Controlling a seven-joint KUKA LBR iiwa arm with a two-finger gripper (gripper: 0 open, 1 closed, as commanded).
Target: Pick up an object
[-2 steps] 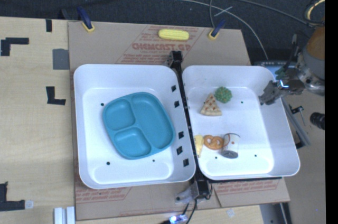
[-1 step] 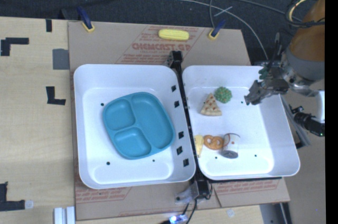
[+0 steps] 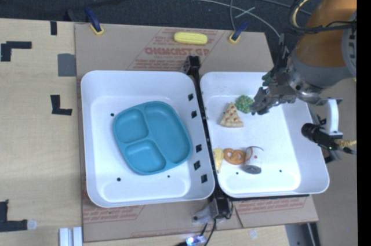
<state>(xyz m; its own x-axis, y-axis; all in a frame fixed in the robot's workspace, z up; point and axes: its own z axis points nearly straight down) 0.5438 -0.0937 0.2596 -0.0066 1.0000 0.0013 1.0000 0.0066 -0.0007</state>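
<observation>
The right bin (image 3: 301,140) holds a small green broccoli piece (image 3: 244,102), a tan waffle wedge (image 3: 231,117), a brown pretzel (image 3: 235,155), a yellow piece (image 3: 217,158) and a small grey disc (image 3: 251,169). My gripper (image 3: 259,105) is low in the upper part of this bin. Its dark tip sits right against the broccoli's right side. The tip hides where the two meet, so I cannot see whether the broccoli is gripped.
The left bin (image 3: 93,123) holds a blue divided plate (image 3: 152,136). A yellow object (image 3: 190,38) lies on the cardboard behind the bins. A black divider (image 3: 200,117) runs between the bins. Cables hang behind the arm (image 3: 324,47).
</observation>
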